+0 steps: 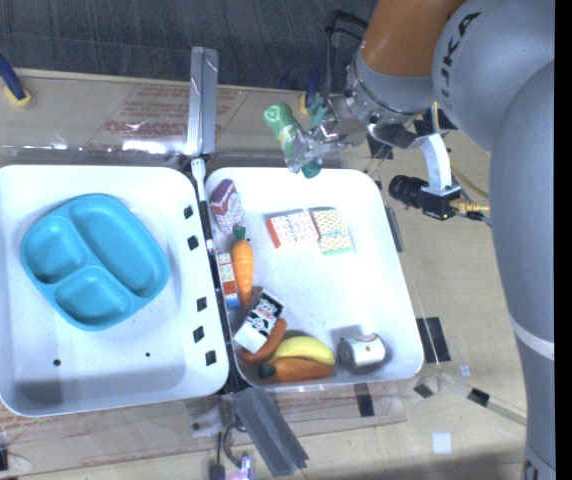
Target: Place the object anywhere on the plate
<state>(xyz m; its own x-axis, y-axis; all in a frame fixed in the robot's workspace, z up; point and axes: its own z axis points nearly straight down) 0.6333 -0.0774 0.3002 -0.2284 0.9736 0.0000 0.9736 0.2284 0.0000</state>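
Two shallow white bins sit side by side on the bench. The left bin (pixel 26 368) holds a blue divided plate (pixel 94 258) with three compartments, lying in the bin's upper half. The right bin (pixel 391 278) holds a scatter of toy food and small packages.

Above the right bin's far rim, the gripper (pixel 306 148) hangs at the end of the grey arm (pixel 506 98), which enters from the right with its orange band (pixel 416 18) above the wrist. A light green bottle-shaped object (pixel 283 126) is between the gripper's fingers, tilted, raised over the bin's upper edge and well apart from the plate. The jaws are clenched on it.

Inside the right bin, a small purple-and-white carton (pixel 226 206) stands near the upper left corner. Just below it lies a carrot (pixel 242 264) beside the left wall. Two small boxes rest near the middle: an orange-and-white one (pixel 292 229) and, touching its right side, a pale patterned one (pixel 332 230). Along the near wall a black-and-white packet (pixel 259 324) leans over a yellow banana (pixel 303 349), with an orange-brown piece of toy food (pixel 296 369) just beneath. A small metal can (pixel 360 352) lies on its side just to the right of the banana.
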